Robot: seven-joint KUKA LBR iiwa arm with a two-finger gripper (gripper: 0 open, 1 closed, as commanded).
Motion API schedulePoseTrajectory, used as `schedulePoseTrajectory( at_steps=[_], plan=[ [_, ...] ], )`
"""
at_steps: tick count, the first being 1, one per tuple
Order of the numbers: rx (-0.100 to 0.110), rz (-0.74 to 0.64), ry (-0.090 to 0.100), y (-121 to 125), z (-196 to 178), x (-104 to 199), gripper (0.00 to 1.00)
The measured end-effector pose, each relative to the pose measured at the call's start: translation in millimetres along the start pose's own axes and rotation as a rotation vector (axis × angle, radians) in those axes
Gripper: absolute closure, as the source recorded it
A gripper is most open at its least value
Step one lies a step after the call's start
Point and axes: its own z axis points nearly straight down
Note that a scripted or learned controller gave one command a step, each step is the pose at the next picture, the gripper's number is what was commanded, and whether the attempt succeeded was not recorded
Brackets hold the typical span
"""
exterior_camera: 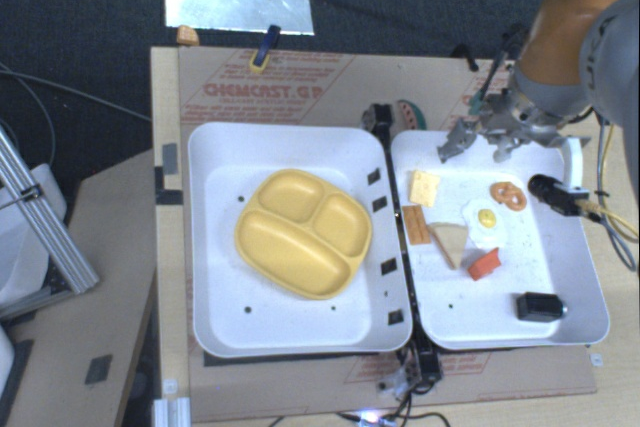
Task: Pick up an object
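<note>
Red print "CHEMCAST GP" read on brown protective sheet [300, 85] covering the bench, just behind left white bin [215, 245]. Further red lettering along sheet's front edge and right rear corner, too small or hidden to read.

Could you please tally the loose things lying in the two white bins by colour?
Yellow: 2, divided plate, cheese square
White: 1, fried egg
Orange or red: 2, pretzel, red piece
Brown or tan: 2, cracker, wedge
Black: 1, block
Total: 8
</note>
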Motion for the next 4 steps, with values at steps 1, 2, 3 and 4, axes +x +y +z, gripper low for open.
schedulePoseTrajectory(
  at_steps=[1, 2, 3, 4],
  plan=[
    [0.009, 0.007, 0.0, -32, 93, -53, 0.0],
    [-0.005, 0.007, 0.0, -132, 103, -39, 0.0],
    [-0.001, -0.004, 0.001, -108, 106, 1, 0.0],
    [0.005, 0.005, 0.001, -162, 107, -12, 0.0]
  ],
)
